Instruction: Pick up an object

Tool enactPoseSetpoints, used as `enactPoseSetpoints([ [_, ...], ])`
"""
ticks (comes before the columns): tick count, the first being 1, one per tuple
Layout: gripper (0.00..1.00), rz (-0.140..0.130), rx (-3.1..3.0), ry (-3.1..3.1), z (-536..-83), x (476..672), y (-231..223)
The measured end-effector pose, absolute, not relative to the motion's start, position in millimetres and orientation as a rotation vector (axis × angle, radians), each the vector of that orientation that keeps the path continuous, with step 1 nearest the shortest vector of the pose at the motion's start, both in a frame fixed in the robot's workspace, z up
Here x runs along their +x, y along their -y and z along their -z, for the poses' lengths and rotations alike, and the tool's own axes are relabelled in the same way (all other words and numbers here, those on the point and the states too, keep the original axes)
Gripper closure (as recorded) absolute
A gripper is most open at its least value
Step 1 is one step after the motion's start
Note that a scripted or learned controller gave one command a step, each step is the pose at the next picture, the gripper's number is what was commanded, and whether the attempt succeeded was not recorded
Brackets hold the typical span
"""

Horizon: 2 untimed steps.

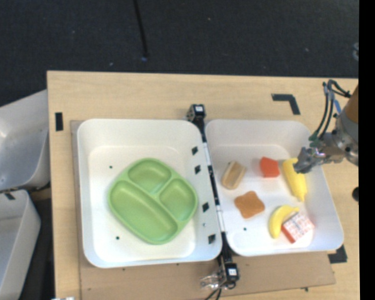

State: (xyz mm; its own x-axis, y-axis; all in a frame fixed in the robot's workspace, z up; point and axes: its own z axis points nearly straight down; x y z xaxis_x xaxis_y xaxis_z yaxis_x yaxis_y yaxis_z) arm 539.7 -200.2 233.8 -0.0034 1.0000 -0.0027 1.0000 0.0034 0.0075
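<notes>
The right bin (250, 133) holds a tan bread roll (232, 175), an orange-red block (269, 167), a brown toast piece (249, 204), two yellow bananas (294, 179) (278, 220) and a red-and-white packet (297, 227). My gripper (307, 159) hangs at the bin's right side, right over the upper end of the upper banana. The grey arm comes in from the right edge. I cannot make out how the gripper stands, and no object shows lifted from the bin floor.
The left bin (94, 142) holds a green divided plate (152, 199). A black clip row runs along the divider (207, 186) between the bins. Cables (330, 105) trail near the arm at the right. Bare wooden bench surrounds both bins.
</notes>
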Motion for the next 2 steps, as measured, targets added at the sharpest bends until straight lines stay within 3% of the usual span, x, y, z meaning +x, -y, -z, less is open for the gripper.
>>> enactPoseSetpoints([
  [1,1.0,-0.004,2.213,-2.223,-265,540.9,201],
  [2,1.0,0.0,2.215,-2.225,-257,552.5,160],
])
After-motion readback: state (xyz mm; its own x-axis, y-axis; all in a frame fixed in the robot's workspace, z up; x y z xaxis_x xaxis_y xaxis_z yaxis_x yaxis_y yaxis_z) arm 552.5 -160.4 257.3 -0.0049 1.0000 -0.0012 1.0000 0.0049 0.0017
